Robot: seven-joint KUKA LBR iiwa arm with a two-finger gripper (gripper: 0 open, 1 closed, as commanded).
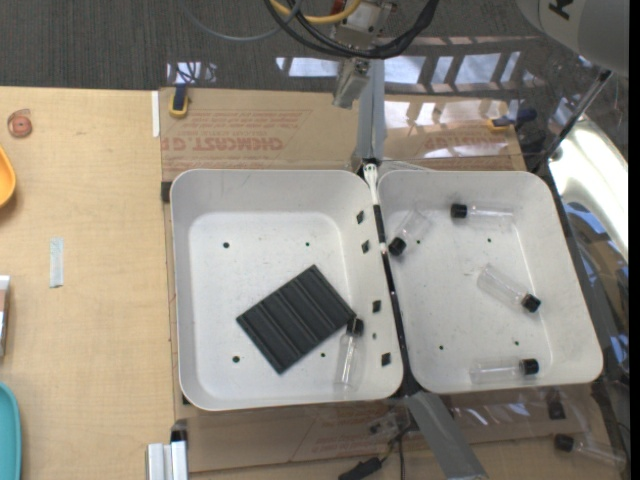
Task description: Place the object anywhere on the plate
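Camera view from above, so here's where you stand: the clear vial [348, 353] with the black cap lies in the left bin [180, 268], just beside the dark ribbed plate [295, 318]. Its cap is about touching the plate's right corner, but the body rests on the bin floor. So I'd call it not placed yet; pick and drop are both left. Four similar vials [505, 290] sit in the right bin [560, 268]. Your gripper [350, 83] hangs well back beyond the bins, nothing visibly in it, and I honestly can't tell if it's spread or closed.
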